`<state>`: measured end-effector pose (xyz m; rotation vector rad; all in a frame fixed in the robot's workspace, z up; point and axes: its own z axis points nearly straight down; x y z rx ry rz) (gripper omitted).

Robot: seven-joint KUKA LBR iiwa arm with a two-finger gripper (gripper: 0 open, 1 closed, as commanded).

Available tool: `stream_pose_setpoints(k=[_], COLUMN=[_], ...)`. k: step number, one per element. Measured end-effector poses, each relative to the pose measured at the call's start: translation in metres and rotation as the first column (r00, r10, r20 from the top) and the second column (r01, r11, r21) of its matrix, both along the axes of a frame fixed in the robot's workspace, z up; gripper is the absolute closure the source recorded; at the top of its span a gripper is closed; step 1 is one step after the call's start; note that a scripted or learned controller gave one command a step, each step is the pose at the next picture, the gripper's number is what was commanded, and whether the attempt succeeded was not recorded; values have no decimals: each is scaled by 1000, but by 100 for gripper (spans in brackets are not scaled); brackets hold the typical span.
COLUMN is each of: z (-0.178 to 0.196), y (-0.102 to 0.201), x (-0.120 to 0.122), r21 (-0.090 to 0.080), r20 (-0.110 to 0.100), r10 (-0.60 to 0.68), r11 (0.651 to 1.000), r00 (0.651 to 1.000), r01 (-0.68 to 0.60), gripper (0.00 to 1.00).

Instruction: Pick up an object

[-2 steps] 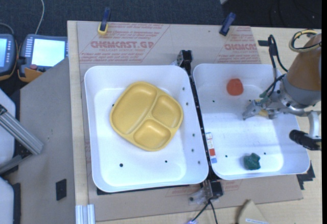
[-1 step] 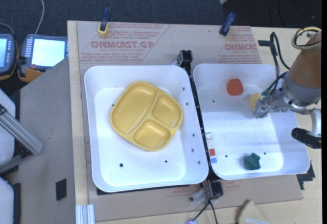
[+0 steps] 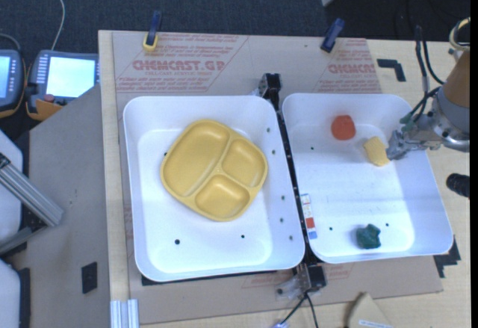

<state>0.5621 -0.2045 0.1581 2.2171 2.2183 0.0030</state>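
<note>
Yellow block (image 3: 376, 152), fingers (image 3: 396, 146) touching (spread unclear)

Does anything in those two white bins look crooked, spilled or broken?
Only the yellow plate in the left bin sits askew, turned at an angle to the bin's sides. It looks whole. In the right bin, the red piece, yellow piece and green piece lie loosely scattered. Nothing looks spilled or damaged.

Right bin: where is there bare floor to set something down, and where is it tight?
In the right bin, the middle is bare, between the red piece above and the green piece below. The near-left corner is bare apart from a small label. It is tight at the far right, where the gripper sits beside the yellow piece.
</note>
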Motion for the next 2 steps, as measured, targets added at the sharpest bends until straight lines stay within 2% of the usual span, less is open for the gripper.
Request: stream_pose_setpoints(k=[1, 2], z=[55, 90], y=[-8, -8], x=[-6, -5], r21=[-1, 0], r20=[1, -1], r10=[-1, 1], r11=[1000, 1000], r00=[1000, 1000], r01=[1, -1], gripper=[100, 100])
